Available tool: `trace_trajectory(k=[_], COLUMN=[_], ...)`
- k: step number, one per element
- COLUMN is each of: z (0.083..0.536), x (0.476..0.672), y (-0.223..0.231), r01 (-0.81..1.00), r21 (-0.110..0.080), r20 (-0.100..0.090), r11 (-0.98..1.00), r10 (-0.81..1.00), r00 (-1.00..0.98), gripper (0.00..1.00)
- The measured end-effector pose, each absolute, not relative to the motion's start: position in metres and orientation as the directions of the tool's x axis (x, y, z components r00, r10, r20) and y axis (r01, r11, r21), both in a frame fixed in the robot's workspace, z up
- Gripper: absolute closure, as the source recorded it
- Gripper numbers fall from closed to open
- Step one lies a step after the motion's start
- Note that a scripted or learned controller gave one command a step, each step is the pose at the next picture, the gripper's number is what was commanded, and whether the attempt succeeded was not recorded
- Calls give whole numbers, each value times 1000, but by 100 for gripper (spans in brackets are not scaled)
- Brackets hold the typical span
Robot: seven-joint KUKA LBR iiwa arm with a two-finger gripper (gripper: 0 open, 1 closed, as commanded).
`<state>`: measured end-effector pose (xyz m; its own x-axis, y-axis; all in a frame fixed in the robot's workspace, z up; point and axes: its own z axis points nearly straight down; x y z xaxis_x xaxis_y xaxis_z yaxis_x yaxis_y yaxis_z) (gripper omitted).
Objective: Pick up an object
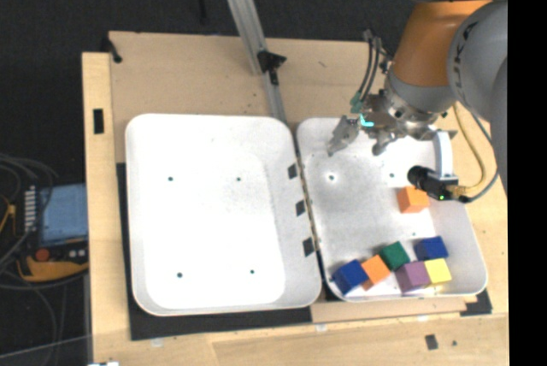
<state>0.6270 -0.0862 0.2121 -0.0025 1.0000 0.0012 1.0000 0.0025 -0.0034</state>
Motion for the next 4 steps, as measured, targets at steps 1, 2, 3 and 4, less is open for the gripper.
trace_trajectory(k=[1, 2, 3, 4], z=[214, 155, 102, 117], x=[628, 622, 621, 623], y=[-86, -94, -96, -96], r01=[1000, 1000, 1000, 1000], r21=[1, -5, -5, 5], r20=[1, -2, -2, 1], r11=[2, -2, -3, -10], r10=[1000, 1000, 1000, 1000], r00=[-2, 2, 3, 10], gripper=[0, 0, 0, 100])
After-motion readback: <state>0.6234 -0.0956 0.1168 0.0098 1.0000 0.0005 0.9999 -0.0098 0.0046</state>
